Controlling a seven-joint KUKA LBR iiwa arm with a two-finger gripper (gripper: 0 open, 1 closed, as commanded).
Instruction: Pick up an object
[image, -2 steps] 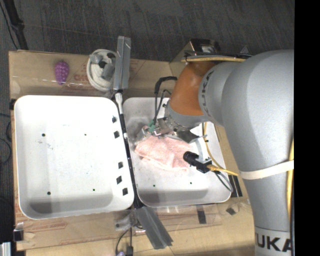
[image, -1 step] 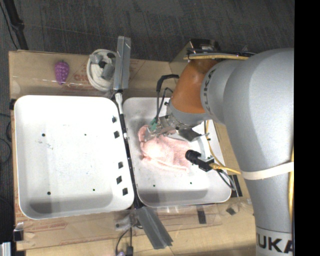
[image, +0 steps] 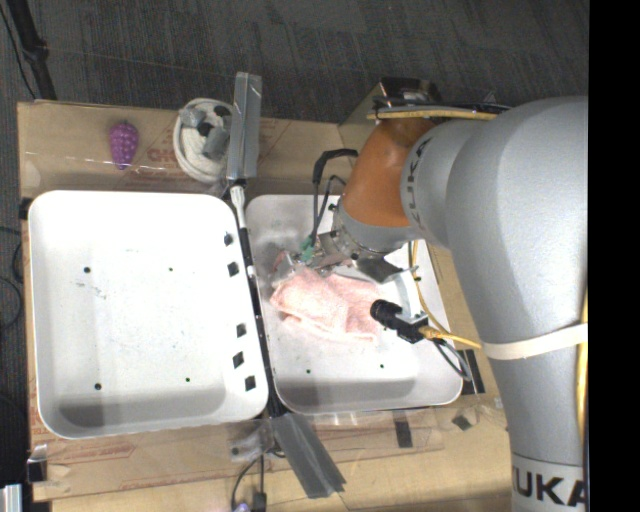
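In the right bin, tool at a pink cloth, finger state unclear

I see the right bin touching the left bin along a shared edge. In the right bin lies a crumpled cloth, with the gripper just behind it. Behind the left bin sit a grape-shaped toy and a tape roll.

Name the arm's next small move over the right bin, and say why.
Probably a short descent straight down onto the pink cloth. The gripper sits low in the right bin, at the cloth's upper edge, and the view does not show the cloth between its fingers, so nothing looks grasped yet.
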